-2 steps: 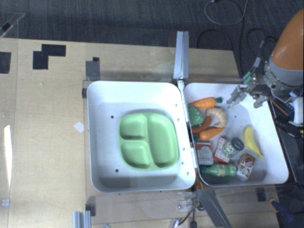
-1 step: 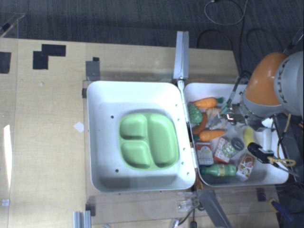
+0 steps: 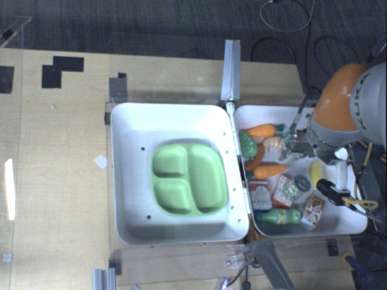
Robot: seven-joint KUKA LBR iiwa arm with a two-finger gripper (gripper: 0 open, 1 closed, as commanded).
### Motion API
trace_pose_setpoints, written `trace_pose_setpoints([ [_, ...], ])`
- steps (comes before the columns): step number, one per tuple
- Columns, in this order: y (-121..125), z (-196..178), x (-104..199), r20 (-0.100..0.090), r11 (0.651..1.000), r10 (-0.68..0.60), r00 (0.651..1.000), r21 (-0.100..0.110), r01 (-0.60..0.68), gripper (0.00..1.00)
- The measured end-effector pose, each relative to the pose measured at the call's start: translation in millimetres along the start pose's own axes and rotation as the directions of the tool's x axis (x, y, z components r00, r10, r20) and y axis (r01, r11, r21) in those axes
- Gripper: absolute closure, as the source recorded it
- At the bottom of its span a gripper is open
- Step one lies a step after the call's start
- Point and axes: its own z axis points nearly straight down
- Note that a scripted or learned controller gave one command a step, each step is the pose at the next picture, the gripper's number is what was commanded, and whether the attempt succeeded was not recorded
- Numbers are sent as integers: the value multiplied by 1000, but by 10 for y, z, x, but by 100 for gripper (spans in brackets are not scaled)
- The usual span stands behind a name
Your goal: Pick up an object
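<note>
The grey arm (image 3: 369,101) with its orange band (image 3: 338,98) rides high over the right bin (image 3: 357,225), reaching in across that bin's right wall. The claw (image 3: 292,146) is low over the bin's far half, but whether it is open or closed, I cannot tell from up here, and nothing shows as gripped.

Now the pickings, all inside the right bin. One carrot (image 3: 261,130) lies by the far wall, and a second carrot (image 3: 269,171) sits in the middle, slanting toward the left wall. A green leafy vegetable (image 3: 247,144) hugs the left wall. A green bottle (image 3: 278,216) lies on its side along the near wall. A red carton (image 3: 260,196) stands just beyond it on the left wall's side, and a green-and-white carton (image 3: 285,192) beside that. Another carton (image 3: 312,211) sits near the near-right corner, and a yellow piece (image 3: 316,173) lies right of centre.

Left of the right bin, touching its left wall, the left bin (image 3: 127,162) holds a green divided plate (image 3: 188,178). Both rest on the pale table (image 3: 54,180).
</note>
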Motion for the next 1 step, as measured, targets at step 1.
trace_pose_setpoints([
  [1, 190, -1282, 721, 2, 989, 148, 989, 3, -148, 100],
])
